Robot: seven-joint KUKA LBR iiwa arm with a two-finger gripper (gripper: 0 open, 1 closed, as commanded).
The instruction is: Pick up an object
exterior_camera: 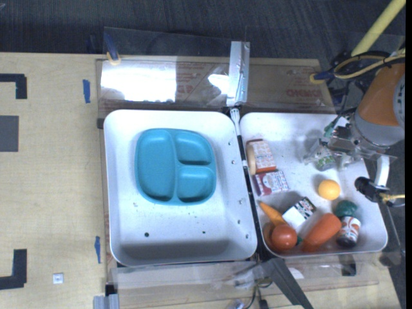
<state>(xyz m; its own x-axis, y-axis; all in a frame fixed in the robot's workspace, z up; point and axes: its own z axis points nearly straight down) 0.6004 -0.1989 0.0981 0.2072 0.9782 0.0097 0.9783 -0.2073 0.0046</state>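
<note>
The tool (335, 148) hung over the upper right of the right bin (293, 124), near its right rim; how its grip stood could not be told. Bare bin floor lay left of it. The objects crowded the lower part: a yellow ball (329, 189) just below the tool, then a carrot (322, 230) and a tomato (283, 237) lower still.

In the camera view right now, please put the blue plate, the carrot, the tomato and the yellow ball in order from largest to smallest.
1. blue plate, by far the largest
2. carrot
3. tomato
4. yellow ball

The tomato and the yellow ball look close in size, so their order is unsure.
</note>
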